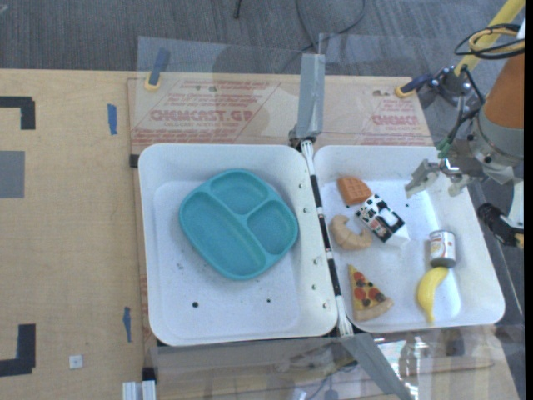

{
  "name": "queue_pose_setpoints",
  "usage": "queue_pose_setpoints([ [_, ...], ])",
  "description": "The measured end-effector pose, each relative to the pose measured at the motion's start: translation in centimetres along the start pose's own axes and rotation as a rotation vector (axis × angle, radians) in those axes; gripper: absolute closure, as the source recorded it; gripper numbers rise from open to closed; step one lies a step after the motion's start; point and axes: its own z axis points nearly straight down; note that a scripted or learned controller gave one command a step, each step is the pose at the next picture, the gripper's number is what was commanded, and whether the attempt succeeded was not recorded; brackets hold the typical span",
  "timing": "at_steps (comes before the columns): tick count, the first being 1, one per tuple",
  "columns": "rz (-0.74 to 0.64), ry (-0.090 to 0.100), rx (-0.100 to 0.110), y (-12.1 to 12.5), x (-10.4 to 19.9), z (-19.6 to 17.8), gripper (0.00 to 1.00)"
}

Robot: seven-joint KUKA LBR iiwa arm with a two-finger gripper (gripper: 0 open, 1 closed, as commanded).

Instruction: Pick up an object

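The right bin holds several small items: an orange waffle piece, a black-and-white block, a tan croissant, a pizza slice, a small can and a banana. My gripper hangs over the bin's upper right part, above and right of the block. Its two grey fingers are spread apart with nothing between them.
The left bin carries a teal divided plate. A grey post rises behind the seam between the bins. Cables and a yellow hose run at the upper right beside the arm.
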Motion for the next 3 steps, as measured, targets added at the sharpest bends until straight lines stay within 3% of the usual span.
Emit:
queue_pose_setpoints([
  [1,0.03,-0.001,-0.004,-1.6,5.3,10.0,0.0],
  [2,0.034,-0.002,-0.006,-1.6,5.1,9.1,1.0],
  [3,-0.025,-0.001,-0.002,-3.4,11.5,-1.9,1.0],
])
